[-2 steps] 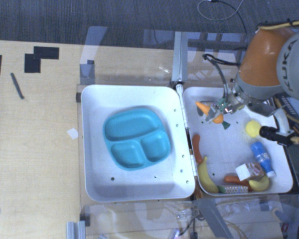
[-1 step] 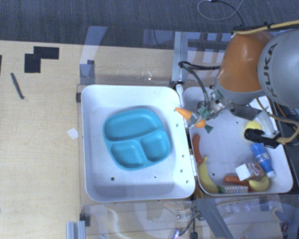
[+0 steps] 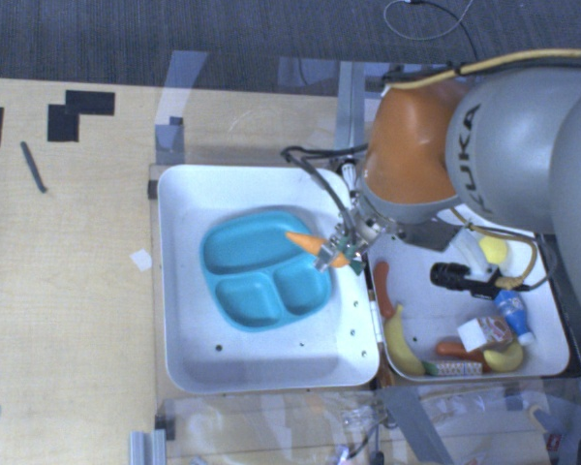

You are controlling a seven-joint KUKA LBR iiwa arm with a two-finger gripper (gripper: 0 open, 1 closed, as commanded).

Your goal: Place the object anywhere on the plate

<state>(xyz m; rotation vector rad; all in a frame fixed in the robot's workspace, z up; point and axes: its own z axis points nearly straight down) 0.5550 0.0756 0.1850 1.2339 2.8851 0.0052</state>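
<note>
The bench (image 3: 77, 337) is seen from above at a slant, with two shallow white bins side by side. In the left bin (image 3: 261, 361) a blue plate (image 3: 211, 252) is set slightly towards 12 o'clock of the bin's centre; it is divided into three compartments, one large at 12 o'clock and two smaller at 6 o'clock. The arm (image 3: 416, 153), grey with an orange band, is brought in from 3 o'clock, and its gripper (image 3: 341, 248) is seen at the 3 o'clock rim of the plate, close to the wall shared by the bins. The fingers are drawn narrow upon the thick end of an orange carrot (image 3: 308, 243), which is held between them. The carrot is tilted, its pointed tip directed towards 10 o'clock and lying over the plate near the ridge between the large compartment and the smaller right-hand one; whether the tip touches the plate cannot be told. A green stub is visible at the carrot's thick end, just at 4 o'clock of the fingers. In the right bin (image 3: 421, 294) a red sausage-shaped item (image 3: 382, 283) lies along the 9 o'clock wall, with a banana (image 3: 400, 342) just below it. A second banana (image 3: 504, 357), a blue-capped bottle (image 3: 514, 315) and a yellow item (image 3: 493, 250) are grouped towards 3 o'clock.
</note>
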